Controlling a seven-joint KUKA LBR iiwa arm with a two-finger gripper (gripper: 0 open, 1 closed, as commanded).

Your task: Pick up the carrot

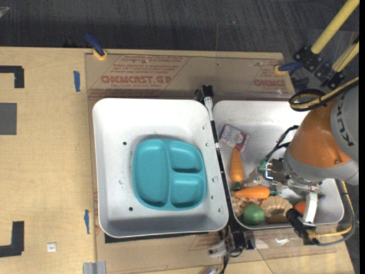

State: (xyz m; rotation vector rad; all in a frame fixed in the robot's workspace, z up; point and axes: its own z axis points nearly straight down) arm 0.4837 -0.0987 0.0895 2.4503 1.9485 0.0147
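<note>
Orange tapered carrot (252, 192): lies loose in right white bin (268, 113), nine o'clock of gripper (302, 207); grip state indeterminable.

Carrot (236, 164) open above; wrapper (234, 135) near tip, 2nd carrot (252, 192) below.

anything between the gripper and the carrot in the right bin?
Nothing visible between them. Two carrots lie exposed in the right bin: upright carrot, sideways carrot. The gripper sits just right of them; green ball lies below.
</note>
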